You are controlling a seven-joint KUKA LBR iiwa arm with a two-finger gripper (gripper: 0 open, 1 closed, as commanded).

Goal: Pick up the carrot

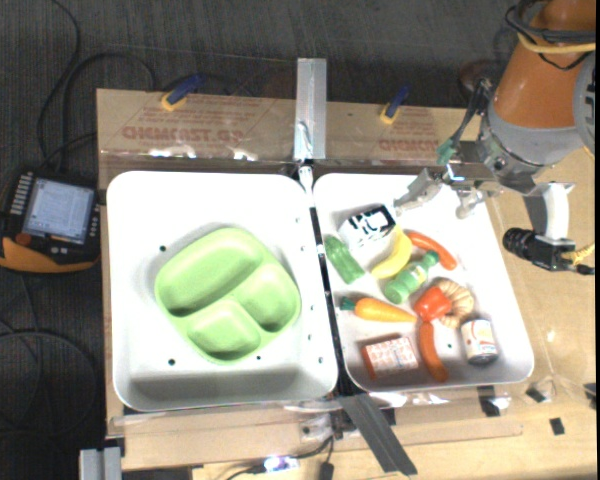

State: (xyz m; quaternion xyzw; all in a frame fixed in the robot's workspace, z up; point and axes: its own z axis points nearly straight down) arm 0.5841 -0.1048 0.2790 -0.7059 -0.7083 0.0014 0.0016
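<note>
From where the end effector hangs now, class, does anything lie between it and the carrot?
Yes. The end effector hangs over the right bin's far end, and the carrot lies nearer the camera, by the divider. Between them lie the banana and the black-and-white carton. From straight above, nothing visible covers the carrot.

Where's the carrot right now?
The carrot lies in the right bin, near its left wall, just below the green bottle and above the red box.

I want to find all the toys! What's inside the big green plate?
Nothing sits in the green divided plate; its three sections look bare. It covers part of the left bin's floor, so what's under it can't be seen. The carrot lies in the right bin.
</note>
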